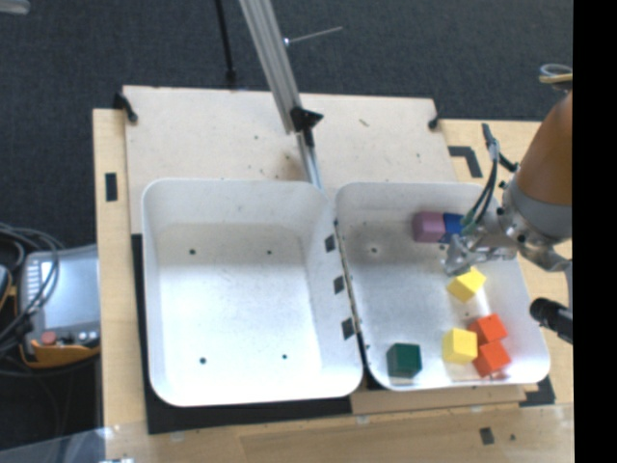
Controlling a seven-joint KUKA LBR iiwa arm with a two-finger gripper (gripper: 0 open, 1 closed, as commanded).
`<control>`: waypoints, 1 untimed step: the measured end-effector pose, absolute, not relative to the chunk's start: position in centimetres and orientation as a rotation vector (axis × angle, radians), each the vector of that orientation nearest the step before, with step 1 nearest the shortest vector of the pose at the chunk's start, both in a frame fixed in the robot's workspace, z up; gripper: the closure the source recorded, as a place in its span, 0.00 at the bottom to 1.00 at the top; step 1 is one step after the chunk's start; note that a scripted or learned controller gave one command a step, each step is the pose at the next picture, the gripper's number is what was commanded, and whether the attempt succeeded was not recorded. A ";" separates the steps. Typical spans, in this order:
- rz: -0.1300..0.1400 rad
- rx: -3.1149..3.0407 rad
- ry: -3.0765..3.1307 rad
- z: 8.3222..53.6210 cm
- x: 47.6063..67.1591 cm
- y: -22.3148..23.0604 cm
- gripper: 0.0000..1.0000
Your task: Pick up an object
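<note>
blocks are what the task is about, and all of them lie in the right bin (386, 220). going from the largest thing down: the counter (241, 133) carries the left bin (241, 201) and the right one side by side, and the arm (549, 162) leans in over the right bin's far corner. its jaws (466, 255) sit low among cables, just above the yellow block (468, 285) and just beside the purple block (428, 226) and a blue block (452, 225) that is half hidden. whether the jaws are spread or pressed together i cannot tell; nothing is visibly pinched between them.

the likely trouble is crowding. a descent here could land on the yellow block's edge and tip or push it rather than straddle it, or clip the purple and blue pair. the bin wall close behind could also block a finger. nearer the front, a second yellow block (460, 345), two orange blocks (491, 340) and a green block (404, 360) lie packed together, so a grasp there might wedge between neighbours.
</note>
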State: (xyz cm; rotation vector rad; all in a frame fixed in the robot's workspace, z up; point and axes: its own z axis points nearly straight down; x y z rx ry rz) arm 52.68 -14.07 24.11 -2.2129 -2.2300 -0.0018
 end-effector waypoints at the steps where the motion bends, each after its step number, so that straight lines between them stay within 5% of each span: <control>1: -0.001 -2.214 -2.228 23.7 54.0 -9.8 1.00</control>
